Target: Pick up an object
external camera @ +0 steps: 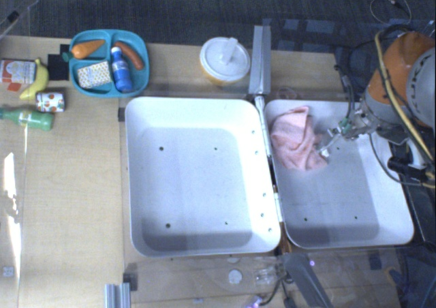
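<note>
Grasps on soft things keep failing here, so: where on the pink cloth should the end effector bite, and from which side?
Probably the bunched fold along the pink cloth near its right edge, coming straight down from above. It lies crumpled in the right bin near the wall, and raised folds give more to pinch. The end effector is beside that edge.

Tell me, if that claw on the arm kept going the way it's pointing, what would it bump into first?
Most likely the pink cloth. The gripper points leftward and down in the right bin, its tip right at the cloth's edge. Depth is unclear from above, so it might meet the bin floor beside it.
</note>
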Action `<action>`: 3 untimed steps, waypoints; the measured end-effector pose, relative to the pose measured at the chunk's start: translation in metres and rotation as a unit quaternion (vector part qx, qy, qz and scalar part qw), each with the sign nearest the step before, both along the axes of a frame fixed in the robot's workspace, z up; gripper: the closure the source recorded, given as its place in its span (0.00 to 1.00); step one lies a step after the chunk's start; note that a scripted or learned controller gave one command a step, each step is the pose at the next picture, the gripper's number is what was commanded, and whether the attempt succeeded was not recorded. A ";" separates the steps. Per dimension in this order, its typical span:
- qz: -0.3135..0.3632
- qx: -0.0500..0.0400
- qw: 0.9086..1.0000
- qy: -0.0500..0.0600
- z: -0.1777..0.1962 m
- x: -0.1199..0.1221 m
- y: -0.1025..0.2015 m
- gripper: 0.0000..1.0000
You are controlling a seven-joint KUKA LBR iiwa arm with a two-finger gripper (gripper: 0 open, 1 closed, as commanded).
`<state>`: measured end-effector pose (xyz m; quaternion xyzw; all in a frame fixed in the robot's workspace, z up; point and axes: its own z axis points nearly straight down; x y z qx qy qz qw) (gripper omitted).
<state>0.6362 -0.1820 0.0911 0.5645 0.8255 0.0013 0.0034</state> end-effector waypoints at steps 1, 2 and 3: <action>0.026 0.000 1.000 -0.002 -0.003 -0.027 0.051 0.00; 0.027 -0.001 1.000 -0.006 0.008 -0.024 0.051 1.00; 0.027 -0.001 1.000 -0.006 0.008 -0.024 0.051 0.00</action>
